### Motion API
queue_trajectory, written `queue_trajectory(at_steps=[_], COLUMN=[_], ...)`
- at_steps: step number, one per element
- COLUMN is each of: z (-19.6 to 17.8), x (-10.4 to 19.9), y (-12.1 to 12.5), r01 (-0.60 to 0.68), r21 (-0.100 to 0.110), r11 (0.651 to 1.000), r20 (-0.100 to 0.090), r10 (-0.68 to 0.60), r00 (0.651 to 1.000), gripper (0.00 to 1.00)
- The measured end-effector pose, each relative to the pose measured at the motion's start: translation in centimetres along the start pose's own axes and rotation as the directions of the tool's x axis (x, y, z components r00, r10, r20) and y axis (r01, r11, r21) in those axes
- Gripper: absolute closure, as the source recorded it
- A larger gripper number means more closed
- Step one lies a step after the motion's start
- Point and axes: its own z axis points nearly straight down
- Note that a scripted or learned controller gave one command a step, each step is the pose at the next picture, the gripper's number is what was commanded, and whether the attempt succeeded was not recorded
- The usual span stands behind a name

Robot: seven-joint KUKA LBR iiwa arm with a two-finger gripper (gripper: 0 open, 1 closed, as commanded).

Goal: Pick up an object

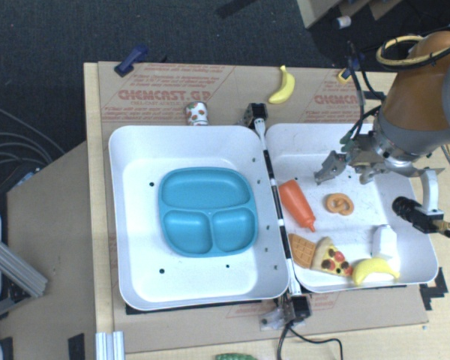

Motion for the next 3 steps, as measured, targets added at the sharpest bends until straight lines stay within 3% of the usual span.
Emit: queue_trajectory(at_steps=[1,2,3], z=[10.7,10.6,9.6], x=[-4.0,1.1,1.1], y=[4.3,10.1,10.2], r01=[-0.001,0.001,0.002], r21=[-0.002,-0.003,-0.005], r11=[1.0,1.0,1.0], r20=[0.001,0.001,0.002], r10=[0.001,-0.001,-0.002], r00=[1.0,1.0,1.0], gripper=[0.0,0.0,1.0])
